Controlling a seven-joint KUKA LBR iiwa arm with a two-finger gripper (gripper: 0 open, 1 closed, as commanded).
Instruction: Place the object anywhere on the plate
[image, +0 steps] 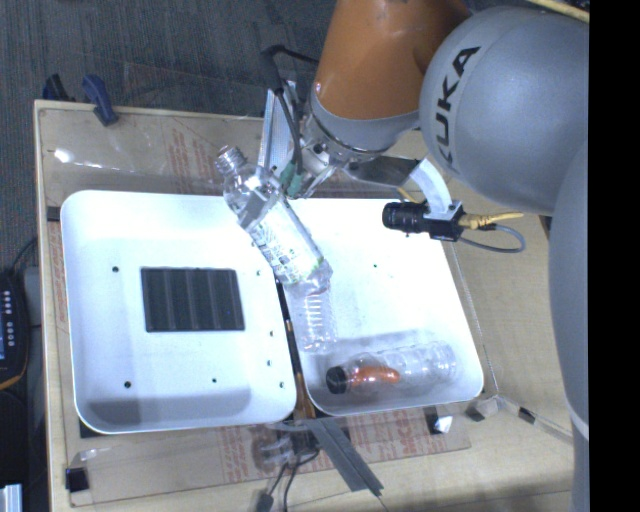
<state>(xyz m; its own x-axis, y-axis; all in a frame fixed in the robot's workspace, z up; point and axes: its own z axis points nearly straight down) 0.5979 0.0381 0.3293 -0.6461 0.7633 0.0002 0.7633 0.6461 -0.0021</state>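
**Bottle lifted, plate still waiting**

Nearest me, along the front wall of the right bin (470, 330), a second clear bottle (395, 368) lies on its side with something orange inside and a dark cap. Another clear bottle (315, 318) lies just behind it, by the divide between the bins.

Above that divide the gripper (268, 190) has its fingers closed on a clear plastic bottle (272, 222), gripping near the neck; the bottle hangs tilted, cap up and to the left, base down over the right bin's inner edge.

I judge this the carrying step. The dark ribbed plate (192, 298) sits in the middle of the left bin (100, 220), with bare white floor all around it. The next move calls for travel leftward over the shared rims, keeping the dangling base above them, then a lowering onto the plate. Room is generous there.
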